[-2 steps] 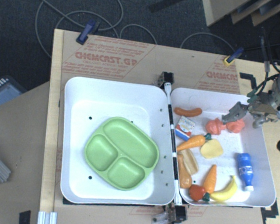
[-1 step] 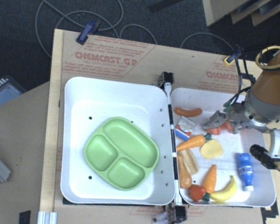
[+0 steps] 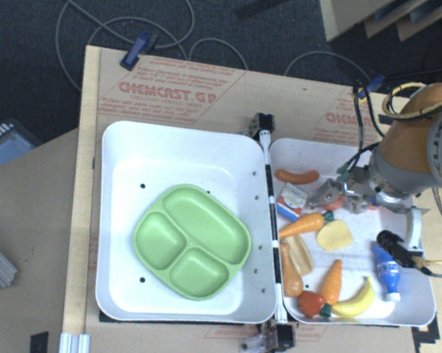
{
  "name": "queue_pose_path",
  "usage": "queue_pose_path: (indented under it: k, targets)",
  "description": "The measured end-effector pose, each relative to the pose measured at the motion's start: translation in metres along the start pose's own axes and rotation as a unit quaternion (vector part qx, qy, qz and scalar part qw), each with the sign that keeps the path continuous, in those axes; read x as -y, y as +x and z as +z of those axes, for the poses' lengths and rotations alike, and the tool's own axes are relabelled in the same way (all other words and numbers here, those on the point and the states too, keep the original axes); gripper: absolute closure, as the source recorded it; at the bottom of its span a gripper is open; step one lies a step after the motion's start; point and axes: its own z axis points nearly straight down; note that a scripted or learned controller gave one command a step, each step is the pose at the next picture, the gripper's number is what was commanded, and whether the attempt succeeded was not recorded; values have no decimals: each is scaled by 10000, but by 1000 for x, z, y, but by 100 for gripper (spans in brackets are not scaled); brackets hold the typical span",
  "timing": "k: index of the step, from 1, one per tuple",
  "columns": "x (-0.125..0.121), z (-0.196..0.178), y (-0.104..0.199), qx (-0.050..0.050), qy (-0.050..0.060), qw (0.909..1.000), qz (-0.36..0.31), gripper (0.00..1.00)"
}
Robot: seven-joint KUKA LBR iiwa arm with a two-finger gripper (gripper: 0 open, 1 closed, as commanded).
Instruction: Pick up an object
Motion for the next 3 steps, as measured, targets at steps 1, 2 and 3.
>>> queue_pose_path:
  k: [1,2,3]
  targets:
    - [32,0,21,7,-12,10000,5,0]
    - [125,0,31,2,-6,10000,8,0]
    - [62,0,25,4,-17,10000,-2,0]
